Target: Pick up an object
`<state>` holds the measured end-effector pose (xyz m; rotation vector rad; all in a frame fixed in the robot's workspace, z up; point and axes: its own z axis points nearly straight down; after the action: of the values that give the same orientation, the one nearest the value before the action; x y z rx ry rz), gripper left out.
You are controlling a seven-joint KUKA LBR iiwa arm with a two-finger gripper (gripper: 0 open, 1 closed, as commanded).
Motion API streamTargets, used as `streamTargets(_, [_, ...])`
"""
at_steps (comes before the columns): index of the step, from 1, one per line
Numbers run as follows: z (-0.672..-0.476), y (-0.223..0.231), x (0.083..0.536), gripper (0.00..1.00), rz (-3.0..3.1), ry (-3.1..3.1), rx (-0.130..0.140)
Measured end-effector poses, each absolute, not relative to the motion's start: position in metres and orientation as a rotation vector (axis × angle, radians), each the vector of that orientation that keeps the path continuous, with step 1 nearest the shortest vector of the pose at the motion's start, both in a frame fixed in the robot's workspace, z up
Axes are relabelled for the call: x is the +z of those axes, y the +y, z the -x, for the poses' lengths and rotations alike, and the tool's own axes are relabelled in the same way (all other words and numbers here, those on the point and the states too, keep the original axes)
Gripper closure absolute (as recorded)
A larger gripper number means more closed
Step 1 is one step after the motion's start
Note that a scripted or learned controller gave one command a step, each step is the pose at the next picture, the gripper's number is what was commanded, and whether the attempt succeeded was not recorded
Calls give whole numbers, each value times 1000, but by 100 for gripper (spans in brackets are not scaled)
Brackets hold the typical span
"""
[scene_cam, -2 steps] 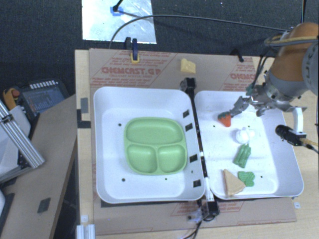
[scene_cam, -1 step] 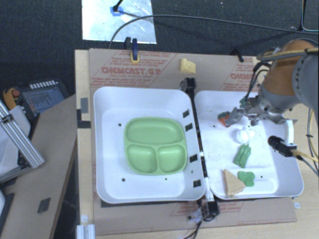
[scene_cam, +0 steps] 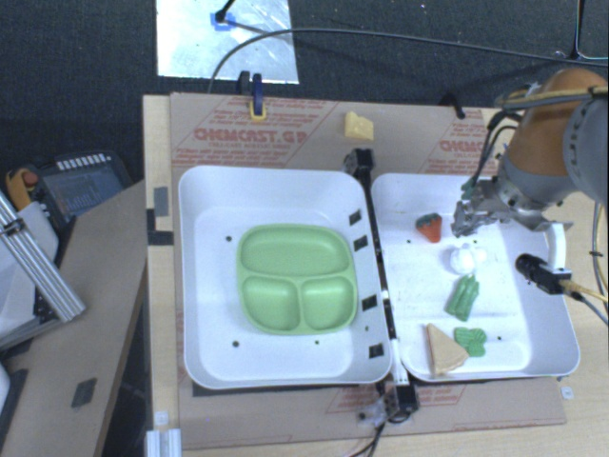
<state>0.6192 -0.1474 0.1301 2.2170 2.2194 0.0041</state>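
The right bin [scene_cam: 533, 350] holds five small objects. An orange-red strawberry-like piece [scene_cam: 430, 227] with a green top lies at its far left part, its tip toward the near side. A small white rounded thing [scene_cam: 463, 258] sits just near and right of it, with no clear long axis. Next toward the near side lies a green elongated piece [scene_cam: 462, 297], its long axis running far to near with a slight lean to the right at the far end. A smaller green leafy piece [scene_cam: 471, 340] lies near that, and just left of it a tan wedge [scene_cam: 443, 349] points its tip to the far side.

The gripper [scene_cam: 465, 219] hangs over the far part of this bin, between the strawberry-like piece and the white thing, close above both; whether its fingers are spread or closed cannot be told, and nothing is seen between them. The grey arm [scene_cam: 552, 160] reaches in from the right.

The left bin [scene_cam: 205, 255] holds a pale green divided plate [scene_cam: 295, 277]. A yellow block [scene_cam: 359, 126] lies on the cardboard beyond the bins.
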Motion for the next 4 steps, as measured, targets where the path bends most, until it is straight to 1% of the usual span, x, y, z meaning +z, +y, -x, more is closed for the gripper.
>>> streamTargets(1, [-619, -144, 195, 100, -2212, 2221, 7])
streamTargets(2, [-620, -144, 208, 100, -2215, 2224, 3])
streamTargets(3, [-624, -92, 222, 100, -2210, 2231, 6])
streamTargets(4, [-623, -43, 216, 100, -2212, 2232, 3])
